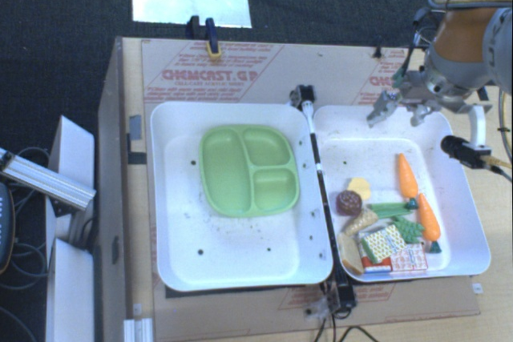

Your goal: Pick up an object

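**Toy food heaped at the near edge of the right bin, pincer high at the far rim**

Brown board covers the table (240, 64) under both white bins, and red print on it reads "CHEMCAST GP" beyond the left bin, with more red lettering toward the far right that is too cut off to read.

Nearest the camera, in the right bin (473, 240), a pile of toy food crowds the near edge: a small printed carton (383, 243) with a patterned label whose words are too small to read, a green vegetable piece (394, 208), a dark red round piece (349, 202) and a yellow piece (360, 187). Two orange carrots (407, 175) lie along the right side of the heap. The far half of that bin's floor is bare.

In the left bin (172, 172) a green divided plate (247, 171) sits in the middle, with bare white floor around it on every side.

Farther back, the pincer (401, 110) hangs over the far rim of the right bin, well apart from the pile. Its two fingers look spread, with nothing between them.
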